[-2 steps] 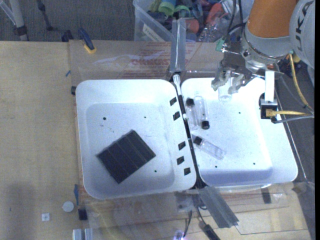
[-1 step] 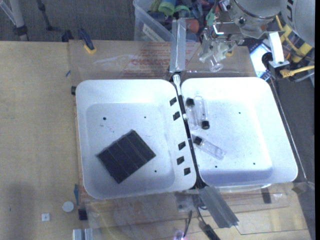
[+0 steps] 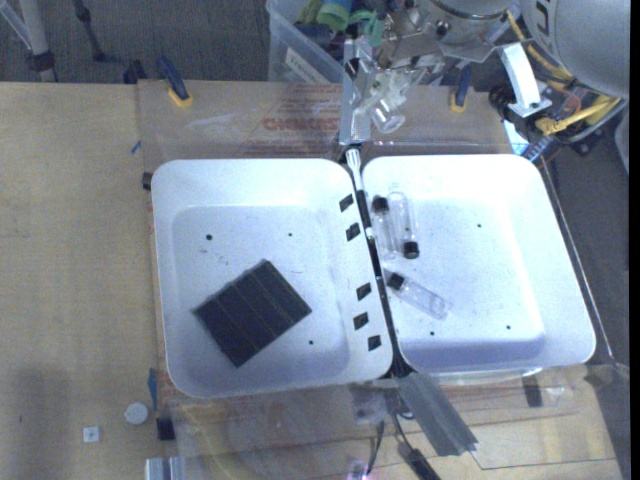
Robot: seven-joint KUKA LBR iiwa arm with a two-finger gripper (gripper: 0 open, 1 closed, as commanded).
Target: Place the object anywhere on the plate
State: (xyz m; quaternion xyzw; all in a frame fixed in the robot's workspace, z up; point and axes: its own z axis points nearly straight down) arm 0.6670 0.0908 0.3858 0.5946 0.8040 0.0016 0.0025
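Clear tube (image 3: 385, 103) clamped between my gripper's (image 3: 383, 88) fingers above the bins; dark square plate (image 3: 252, 311) lies in left bin (image 3: 180, 198)

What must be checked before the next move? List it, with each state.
1. Plate lies flat in the left bin: ok.
2. Vials in sight, lying in the right bin near the divider: ok.
3. Gripper above a vial: not ok; it hangs over the bins' far edge.
4. Vial in the gripper: cannot tell.
5. Vial on the plate: not ok.
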